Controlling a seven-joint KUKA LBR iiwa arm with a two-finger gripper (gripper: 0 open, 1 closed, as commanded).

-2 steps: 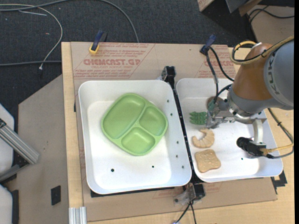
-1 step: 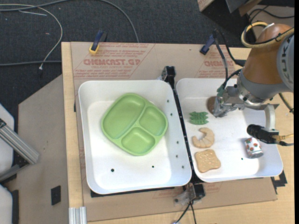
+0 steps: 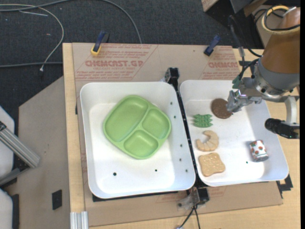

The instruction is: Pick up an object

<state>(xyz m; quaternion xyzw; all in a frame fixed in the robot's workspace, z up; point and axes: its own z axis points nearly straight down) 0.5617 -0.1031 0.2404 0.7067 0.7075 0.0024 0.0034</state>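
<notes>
In the right bin (image 3: 237, 142) lie a brown round cookie (image 3: 219, 109), a green leafy piece (image 3: 202, 120), a tan croissant-shaped piece (image 3: 208, 140), a square toast cracker (image 3: 211, 164) and a small white can with red spots (image 3: 258, 150). My gripper (image 3: 235, 102) reaches in from the right and hangs at the cookie's right edge, touching or just above it. The arm's body hides the bin's far right corner.
The left bin (image 3: 95, 104) holds a green divided plate (image 3: 137, 127). Black clips (image 3: 172, 75) sit where the two bins meet. Blue clamps (image 3: 99, 42) pin the cardboard at the back. A black part of the arm (image 3: 281, 128) juts over the right bin's edge.
</notes>
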